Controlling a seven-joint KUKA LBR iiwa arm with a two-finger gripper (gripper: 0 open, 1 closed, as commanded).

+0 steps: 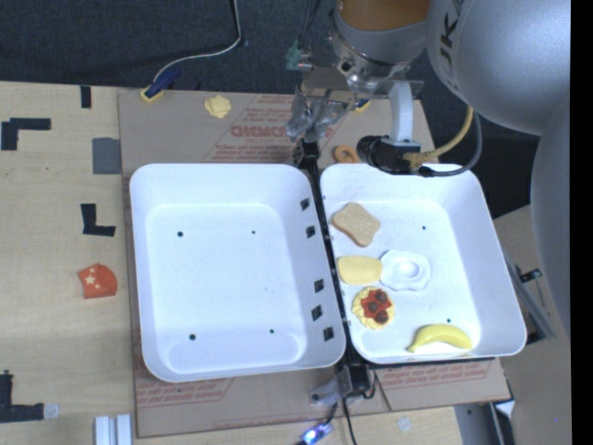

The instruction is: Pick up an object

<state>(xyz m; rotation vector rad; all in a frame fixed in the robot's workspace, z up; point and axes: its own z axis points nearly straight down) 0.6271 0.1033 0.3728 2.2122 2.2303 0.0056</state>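
The arm (463, 35) comes in from the right and its grey body with the orange band covers the upper right part of the view. The gripper (310, 128) hangs above the far end of the seam between the two bins, over the brown cardboard sheet (259, 133). It is small and partly in shade, so I cannot tell how it is set, and I see no object in it.

The right bin (473, 248) holds five toy food items, all in its left and lower half. A slice of bread (357, 223) lies at about 10 o'clock from the middle of this bin. At 6 o'clock from the bread is a pale yellow piece (359, 270), perhaps cheese or a potato. A fried egg (406, 271) lies just beside this piece, at its 3 o'clock. A small round pizza (374, 308) with red topping is at 6 o'clock from the yellow piece, close to it. A banana (440, 339) lies near the front edge of the bin, at 4 o'clock from the pizza.

The left bin (222, 267) shows its white floor.

Outside the bins, a small yellow object (218, 107) lies on the cardboard at 12 o'clock of the left bin. A red piece (98, 281), like a strawberry, lies on the wooden bench (56, 239) at 9 o'clock of the left bin.
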